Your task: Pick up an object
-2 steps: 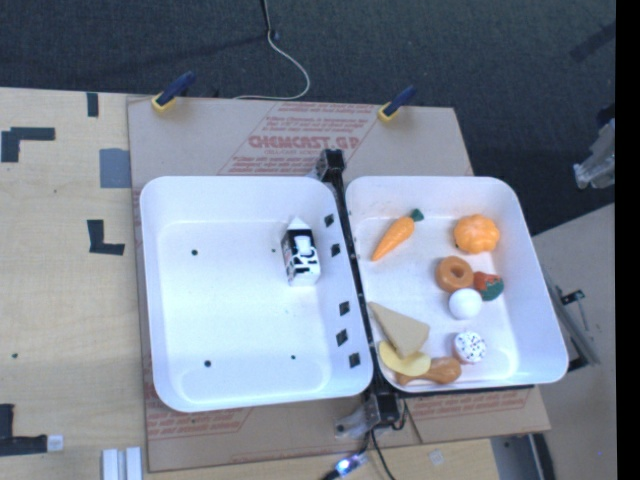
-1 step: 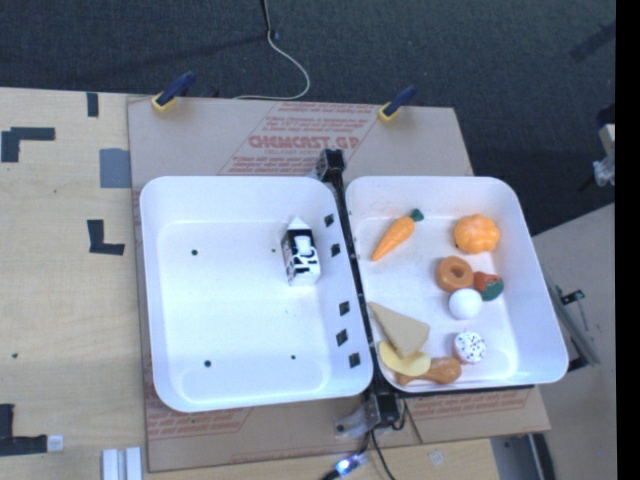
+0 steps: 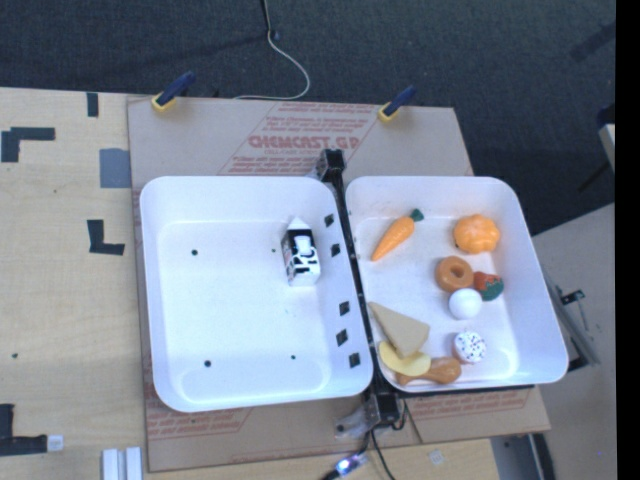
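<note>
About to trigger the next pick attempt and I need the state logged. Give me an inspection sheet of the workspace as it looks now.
Surface: two white bins, left bin and right bin, on a cardboard sheet over the wooden bench.
Job's things: milk carton in the left bin; in the right bin a carrot, orange, doughnut, white ball, strawberry, cheese wedge, banana, cupcake.
Clutter: two blue-and-yellow clamps on the cardboard's far edge.
Grippers: nothing seen.
Cables: a thin cable on the dark floor.
Surroundings: black tape marks on the bench.
</note>
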`<state>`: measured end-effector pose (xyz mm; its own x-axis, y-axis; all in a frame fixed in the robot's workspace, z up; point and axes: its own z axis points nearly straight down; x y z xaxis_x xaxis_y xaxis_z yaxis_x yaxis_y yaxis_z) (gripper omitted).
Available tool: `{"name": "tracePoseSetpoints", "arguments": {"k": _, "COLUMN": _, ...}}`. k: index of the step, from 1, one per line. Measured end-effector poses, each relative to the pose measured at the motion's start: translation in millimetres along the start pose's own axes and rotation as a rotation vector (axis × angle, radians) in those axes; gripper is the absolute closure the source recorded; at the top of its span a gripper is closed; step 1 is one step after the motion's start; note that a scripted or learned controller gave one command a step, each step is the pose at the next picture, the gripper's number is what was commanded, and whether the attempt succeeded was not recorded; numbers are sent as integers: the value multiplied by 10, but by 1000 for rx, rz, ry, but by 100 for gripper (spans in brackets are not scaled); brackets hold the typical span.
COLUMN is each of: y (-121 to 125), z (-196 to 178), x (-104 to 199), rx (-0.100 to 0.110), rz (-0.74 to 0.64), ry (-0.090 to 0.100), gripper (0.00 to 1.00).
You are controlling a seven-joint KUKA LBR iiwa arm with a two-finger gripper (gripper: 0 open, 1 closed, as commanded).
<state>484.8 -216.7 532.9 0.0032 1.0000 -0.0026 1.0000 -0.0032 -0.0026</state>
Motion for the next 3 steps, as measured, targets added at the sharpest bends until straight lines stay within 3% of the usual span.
{"name": "tracePoseSetpoints", "arguments": {"k": 3, "y": -1, "z": -6, "x": 340, "rx": 1, "rz": -3, "ry": 2, "gripper": 100}}
